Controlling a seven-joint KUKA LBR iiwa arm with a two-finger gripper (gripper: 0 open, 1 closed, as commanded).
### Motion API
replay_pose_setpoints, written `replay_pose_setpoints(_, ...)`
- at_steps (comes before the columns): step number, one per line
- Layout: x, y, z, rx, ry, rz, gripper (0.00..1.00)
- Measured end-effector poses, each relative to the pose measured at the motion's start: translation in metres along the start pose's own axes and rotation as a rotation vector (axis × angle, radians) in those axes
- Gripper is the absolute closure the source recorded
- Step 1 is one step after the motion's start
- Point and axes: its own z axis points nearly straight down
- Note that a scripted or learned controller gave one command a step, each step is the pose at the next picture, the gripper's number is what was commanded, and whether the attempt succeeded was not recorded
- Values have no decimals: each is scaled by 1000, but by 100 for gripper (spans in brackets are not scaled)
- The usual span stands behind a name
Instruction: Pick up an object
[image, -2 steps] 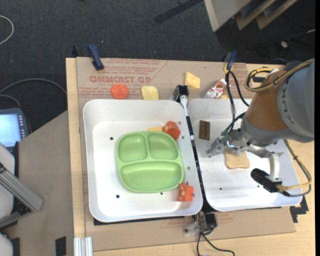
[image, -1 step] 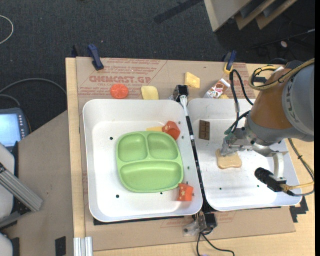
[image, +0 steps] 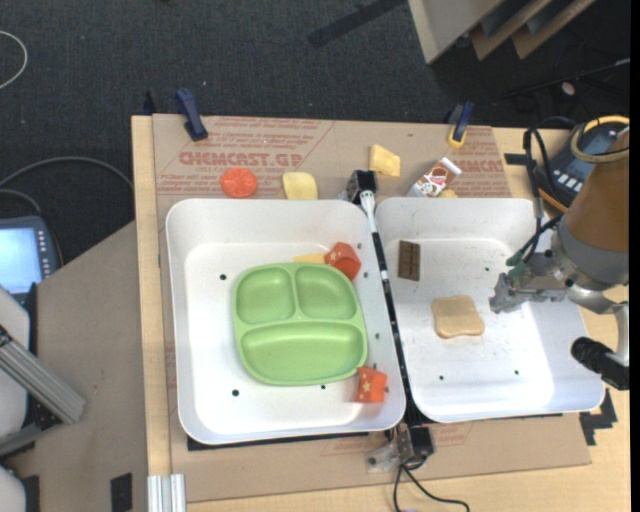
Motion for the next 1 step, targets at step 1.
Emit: replay_pose_setpoints(1, 2, 1, 4, 4, 2, -3, 0)
